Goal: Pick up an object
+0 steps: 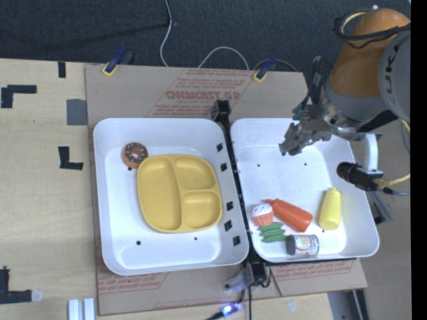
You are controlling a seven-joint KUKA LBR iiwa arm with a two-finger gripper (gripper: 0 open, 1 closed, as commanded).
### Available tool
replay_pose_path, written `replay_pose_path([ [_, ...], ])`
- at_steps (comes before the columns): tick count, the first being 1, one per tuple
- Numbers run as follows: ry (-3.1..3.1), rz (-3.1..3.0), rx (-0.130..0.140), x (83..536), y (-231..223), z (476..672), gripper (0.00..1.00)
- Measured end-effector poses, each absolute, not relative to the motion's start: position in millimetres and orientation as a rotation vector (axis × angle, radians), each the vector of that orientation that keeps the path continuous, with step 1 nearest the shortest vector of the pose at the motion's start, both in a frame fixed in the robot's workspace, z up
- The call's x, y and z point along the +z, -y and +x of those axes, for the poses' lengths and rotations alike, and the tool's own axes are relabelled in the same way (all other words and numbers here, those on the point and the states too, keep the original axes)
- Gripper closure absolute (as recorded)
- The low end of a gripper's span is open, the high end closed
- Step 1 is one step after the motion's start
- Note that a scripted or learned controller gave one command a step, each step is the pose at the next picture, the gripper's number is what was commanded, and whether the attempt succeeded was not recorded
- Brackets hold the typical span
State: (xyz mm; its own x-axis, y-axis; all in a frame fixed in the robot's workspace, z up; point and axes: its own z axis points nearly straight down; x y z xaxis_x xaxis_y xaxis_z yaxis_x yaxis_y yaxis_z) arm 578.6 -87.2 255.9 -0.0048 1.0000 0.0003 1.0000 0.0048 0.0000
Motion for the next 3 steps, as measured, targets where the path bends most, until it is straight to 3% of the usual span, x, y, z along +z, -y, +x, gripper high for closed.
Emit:
replay_pose_path([
  [3,2.227,-2.213,0.003,231,-81,597.0,1.0],
])
